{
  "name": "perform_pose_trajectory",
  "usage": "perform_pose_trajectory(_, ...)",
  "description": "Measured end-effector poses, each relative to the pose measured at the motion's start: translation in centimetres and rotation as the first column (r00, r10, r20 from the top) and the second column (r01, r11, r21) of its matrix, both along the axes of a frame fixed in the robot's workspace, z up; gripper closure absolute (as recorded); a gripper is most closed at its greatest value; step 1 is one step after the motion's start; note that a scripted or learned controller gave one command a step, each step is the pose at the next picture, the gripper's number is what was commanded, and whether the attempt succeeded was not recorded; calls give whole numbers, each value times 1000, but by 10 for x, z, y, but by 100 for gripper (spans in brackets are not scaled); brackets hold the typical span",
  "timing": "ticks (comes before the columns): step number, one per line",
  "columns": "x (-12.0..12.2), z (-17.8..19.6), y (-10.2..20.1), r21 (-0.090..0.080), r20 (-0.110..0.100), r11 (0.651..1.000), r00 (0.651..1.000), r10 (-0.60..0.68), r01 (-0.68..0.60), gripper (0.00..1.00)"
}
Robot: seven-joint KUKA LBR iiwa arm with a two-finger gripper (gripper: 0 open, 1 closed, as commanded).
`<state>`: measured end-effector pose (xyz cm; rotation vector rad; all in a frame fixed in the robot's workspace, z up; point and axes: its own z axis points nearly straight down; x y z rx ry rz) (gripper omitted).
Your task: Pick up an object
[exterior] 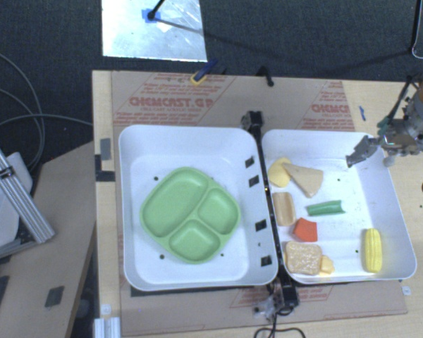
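Well left of gripper [372, 148]: cheese wedge [307, 179].

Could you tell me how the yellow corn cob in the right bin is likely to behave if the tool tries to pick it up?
The corn cob looks rounded and elongated, so it may roll sideways if nudged. It resembles moulded toy food, so it is probably stiff and light. It lies close to the right bin's wall, which could crowd the tool.
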<state>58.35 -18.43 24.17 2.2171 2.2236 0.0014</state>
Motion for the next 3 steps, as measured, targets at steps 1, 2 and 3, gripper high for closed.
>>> perform_pose_trajectory(1, 12, -150, 79, 7, -12, 1000, 1000, 8, -8, 0)
perform_pose_trajectory(2, -57, -131, 42, -1, -5, 1000, 1000, -7, 7, 0)
perform_pose_trajectory(3, -98, -75, 98, 3, -1, 1000, 1000, 4, -4, 0)
